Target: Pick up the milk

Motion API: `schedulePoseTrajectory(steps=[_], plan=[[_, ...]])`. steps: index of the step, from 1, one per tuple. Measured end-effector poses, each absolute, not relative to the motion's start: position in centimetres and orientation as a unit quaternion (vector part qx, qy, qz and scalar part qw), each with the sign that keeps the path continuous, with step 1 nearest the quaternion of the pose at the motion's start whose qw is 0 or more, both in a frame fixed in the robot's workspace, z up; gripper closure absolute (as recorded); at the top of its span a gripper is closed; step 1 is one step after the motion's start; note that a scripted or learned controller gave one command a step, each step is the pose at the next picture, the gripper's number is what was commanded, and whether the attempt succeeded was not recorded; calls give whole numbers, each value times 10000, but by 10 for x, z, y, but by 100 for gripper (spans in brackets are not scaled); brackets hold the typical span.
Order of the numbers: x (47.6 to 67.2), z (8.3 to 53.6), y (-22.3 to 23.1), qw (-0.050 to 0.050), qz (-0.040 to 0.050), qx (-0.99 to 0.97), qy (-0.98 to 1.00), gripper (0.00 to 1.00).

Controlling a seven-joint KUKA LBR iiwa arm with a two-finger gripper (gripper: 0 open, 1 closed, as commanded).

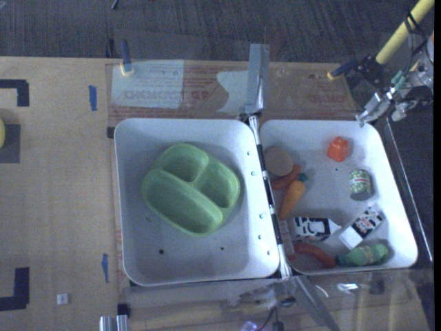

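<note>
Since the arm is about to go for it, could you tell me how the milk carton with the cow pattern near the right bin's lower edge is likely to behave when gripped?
The milk carton looks like a small boxy toy, so probably light and stiff. It lies tipped on its side at a slant, so flat faces should resist rolling, though it may skid on the smooth white bin. The green bottle lies close by and could get nudged.

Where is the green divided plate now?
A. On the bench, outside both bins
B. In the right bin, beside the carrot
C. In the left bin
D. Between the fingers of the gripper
C: the green divided plate lies flat in the left bin, while the toy foods lie in the right bin.
</note>
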State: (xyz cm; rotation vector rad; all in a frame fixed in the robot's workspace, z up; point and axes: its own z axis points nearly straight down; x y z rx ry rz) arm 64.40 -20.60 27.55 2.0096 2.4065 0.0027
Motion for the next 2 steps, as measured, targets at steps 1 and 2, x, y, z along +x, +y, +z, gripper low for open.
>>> schedulePoseTrajectory(steps=[1, 2], plan=[[612, 175, -198, 9, 3, 6822, 7311, 0], [562, 95, -215, 10, 32, 6245, 7811, 0]])
